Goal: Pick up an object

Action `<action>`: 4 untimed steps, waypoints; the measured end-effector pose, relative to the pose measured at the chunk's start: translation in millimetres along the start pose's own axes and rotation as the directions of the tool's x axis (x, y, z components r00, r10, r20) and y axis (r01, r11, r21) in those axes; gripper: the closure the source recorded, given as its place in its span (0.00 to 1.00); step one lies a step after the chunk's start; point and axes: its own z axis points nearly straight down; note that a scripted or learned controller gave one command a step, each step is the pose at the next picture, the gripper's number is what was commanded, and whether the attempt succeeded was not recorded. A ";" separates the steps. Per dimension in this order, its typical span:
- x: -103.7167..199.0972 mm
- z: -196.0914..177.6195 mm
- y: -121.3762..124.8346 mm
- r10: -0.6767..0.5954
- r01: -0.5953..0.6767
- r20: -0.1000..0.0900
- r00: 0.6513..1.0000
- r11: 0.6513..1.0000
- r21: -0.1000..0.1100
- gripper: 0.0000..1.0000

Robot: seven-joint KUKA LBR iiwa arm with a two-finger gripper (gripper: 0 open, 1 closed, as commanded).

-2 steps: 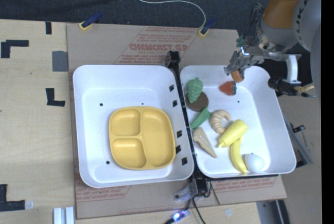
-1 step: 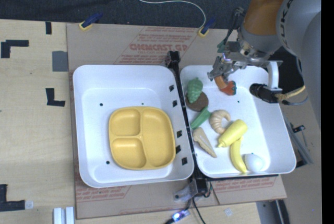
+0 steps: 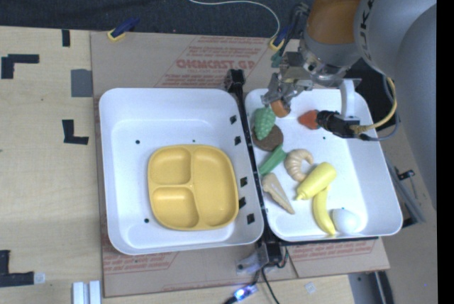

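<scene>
Now the pincer (image 3: pixel 278 98) hangs low over the far left corner of the right bin (image 3: pixel 376 154). A small orange piece (image 3: pixel 281 109) sits at its tips, but I cannot tell if the piece is really held or only lies under them, and I cannot tell how wide the pincer stands. Just below it are a green bumpy toy (image 3: pixel 264 122) on a brown round piece (image 3: pixel 270 138), then a green stick (image 3: pixel 272 161), a croissant-like piece (image 3: pixel 298 162), a cone (image 3: pixel 278 193), a yellow bottle (image 3: pixel 316 180), a banana (image 3: pixel 323 214) and a white ball (image 3: pixel 347 220); a red piece (image 3: pixel 309 119) lies to the right.

To do this step well, I think the arm should close on one piece alone and lift straight up, because the neighbours are touching.

On the cardboard (image 3: pixel 206 62) behind the bins there is red print, upside down; I cannot read it. The left bin (image 3: pixel 120 154) carries a yellow divided plate (image 3: pixel 191 187).
</scene>
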 end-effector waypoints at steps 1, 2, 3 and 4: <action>1.8 16.9 9.0 0.004 -0.004 0.002 1.000 1.000 0.003 1.00; -1.6 10.2 10.1 0.005 -0.005 0.001 1.000 1.000 0.000 1.00; -2.7 19.3 0.0 0.005 -0.005 0.002 1.000 1.000 0.003 1.00; -2.5 18.9 0.7 0.005 -0.005 0.002 1.000 1.000 0.001 1.00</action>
